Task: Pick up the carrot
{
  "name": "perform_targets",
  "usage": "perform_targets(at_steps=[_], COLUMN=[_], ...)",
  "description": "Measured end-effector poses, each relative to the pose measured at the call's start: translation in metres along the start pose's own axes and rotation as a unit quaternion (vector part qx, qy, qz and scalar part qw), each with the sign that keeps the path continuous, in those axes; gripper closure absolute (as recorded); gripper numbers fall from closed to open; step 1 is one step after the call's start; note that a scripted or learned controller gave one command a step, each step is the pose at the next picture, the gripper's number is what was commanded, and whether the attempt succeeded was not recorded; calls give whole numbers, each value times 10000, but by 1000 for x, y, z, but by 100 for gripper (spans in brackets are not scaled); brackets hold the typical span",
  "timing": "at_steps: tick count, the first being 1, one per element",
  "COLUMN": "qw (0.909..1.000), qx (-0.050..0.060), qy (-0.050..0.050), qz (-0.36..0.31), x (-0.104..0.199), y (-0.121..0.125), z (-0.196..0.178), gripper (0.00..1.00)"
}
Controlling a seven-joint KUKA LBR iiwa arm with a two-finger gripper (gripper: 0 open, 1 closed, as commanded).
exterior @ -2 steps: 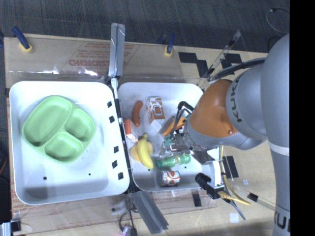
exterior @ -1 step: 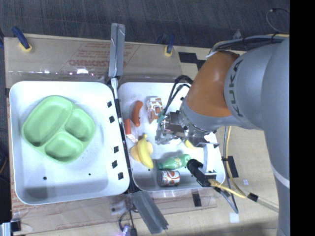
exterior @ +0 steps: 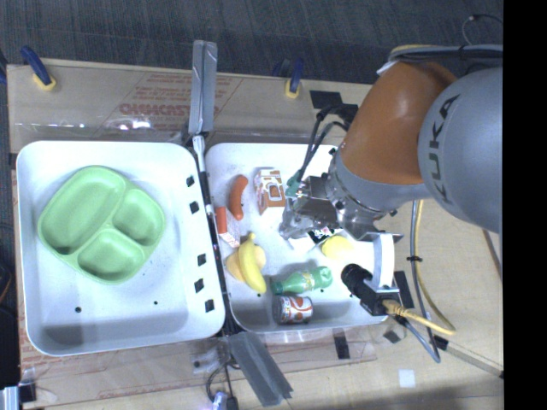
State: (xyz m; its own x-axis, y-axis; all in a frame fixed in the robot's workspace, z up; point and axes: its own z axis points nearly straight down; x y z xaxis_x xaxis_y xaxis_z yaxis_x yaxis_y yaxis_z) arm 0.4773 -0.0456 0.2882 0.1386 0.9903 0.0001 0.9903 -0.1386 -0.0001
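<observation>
A grey arm with an orange band reaches in from the right over the right bin (exterior: 256, 325) on the desk (exterior: 128, 92), its tool (exterior: 299, 220) hanging above the middle of the bin; whether it is open or closed cannot be told, and nothing is seen in its grip. The carrot (exterior: 237, 196) lies near the bin's left wall, apart from the tool, above a banana (exterior: 249, 265). A small carton (exterior: 270, 188), a lemon (exterior: 336, 247), a green bottle (exterior: 304, 281) and a can (exterior: 293, 309) lie nearby. The left bin (exterior: 51, 323) holds a green divided plate (exterior: 101, 222).
</observation>
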Motion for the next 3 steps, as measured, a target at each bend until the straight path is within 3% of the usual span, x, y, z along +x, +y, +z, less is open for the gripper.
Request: perform_targets(at_steps=[1, 2, 3], qw=[9998, 9992, 9905], qx=[31, 10, 7], qy=[-1, 6, 0], qz=[-214, 404, 1376], x=[-52, 21, 12], y=[5, 8, -2], z=[123, 33, -69], gripper=[100, 100, 100])
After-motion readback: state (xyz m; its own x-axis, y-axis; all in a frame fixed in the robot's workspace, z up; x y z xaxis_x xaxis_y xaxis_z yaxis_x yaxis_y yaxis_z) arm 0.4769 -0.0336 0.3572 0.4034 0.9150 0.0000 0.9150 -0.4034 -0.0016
